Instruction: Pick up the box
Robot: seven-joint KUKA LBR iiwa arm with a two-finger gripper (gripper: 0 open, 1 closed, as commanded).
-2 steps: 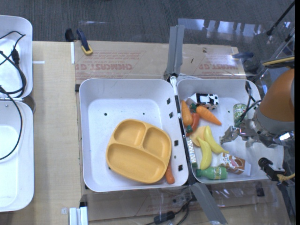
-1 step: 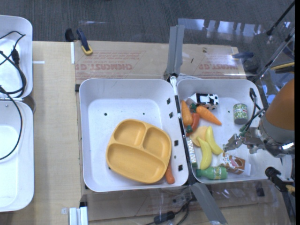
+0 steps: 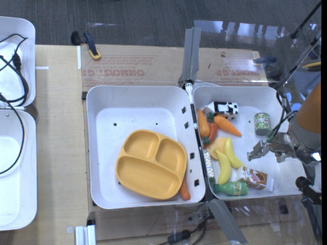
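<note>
A grey arm with an orange band reaches in from the right of the camera view, its gripper [image 3: 257, 152] hanging over the right-hand bin [image 3: 273, 93] on the wooden bench [image 3: 56, 137], the metal fingers spread apart with nothing between them. The box [image 3: 254, 177], a small flat carton printed in brown and white, lies on the bin floor just below and slightly left of the gripper, apart from it and close to the bin's near wall. Beside the box, toward the divider, a green bottle [image 3: 232, 189] lies on its side, touching the lower end of two yellow bananas [image 3: 227, 160]. Farther back in the same bin sit two carrots [image 3: 226, 125], a black-and-white toy cow [image 3: 225, 108] and a small green can [image 3: 262, 122] standing upright near the right wall. The left-hand bin [image 3: 102, 98] holds a yellow divided plate [image 3: 152, 163] lying flat, with a slim orange carrot-like piece [image 3: 185, 192] at its near right edge, against the bin wall.
</note>
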